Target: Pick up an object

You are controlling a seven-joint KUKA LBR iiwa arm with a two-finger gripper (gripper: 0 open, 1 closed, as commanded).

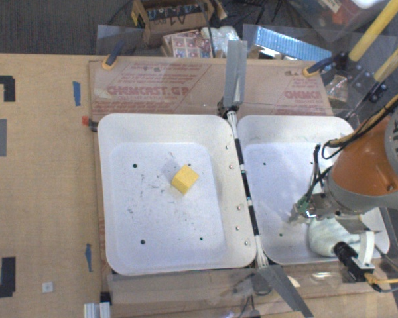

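A small yellow block (184,179) lies alone near the middle of the left white bin (119,177). The arm, with its orange band (368,167), hangs over the right side of the right bin (278,171), far from the block. My gripper (304,211) points down toward the lower right part of that bin's floor, and the wrist's bulk hides much of it. I see nothing held in it.
A metal divider (242,177) separates the two bins. A cardboard sheet (159,91) lies behind them, with clutter beyond it. The wooden bench (40,177) stretches to the left. Cables (322,154) loop beside the wrist.
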